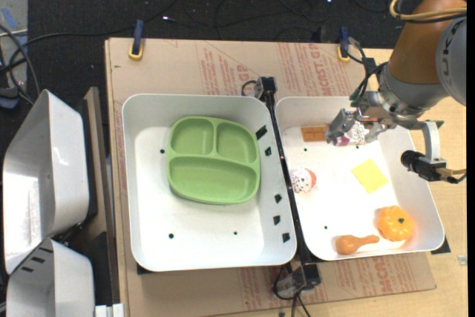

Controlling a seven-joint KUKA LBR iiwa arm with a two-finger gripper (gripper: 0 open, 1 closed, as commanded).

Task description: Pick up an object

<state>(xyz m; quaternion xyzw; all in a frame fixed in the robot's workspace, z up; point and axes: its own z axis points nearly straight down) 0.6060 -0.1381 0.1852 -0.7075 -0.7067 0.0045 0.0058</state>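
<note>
Gripper point(347, 134) hangs over the right bin's point(423, 193) far side (finger state: cannot tell); nearest is the orange block point(314, 134), just left, long axis crosswise.

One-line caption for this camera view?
Gripper hovers over right bin near brown block; green tray in left bin.

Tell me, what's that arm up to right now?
Gripper low at right bin's far end, beside brown block. Grip unconfirmed. Yellow square, pumpkin lie untouched. Path clear.
</note>
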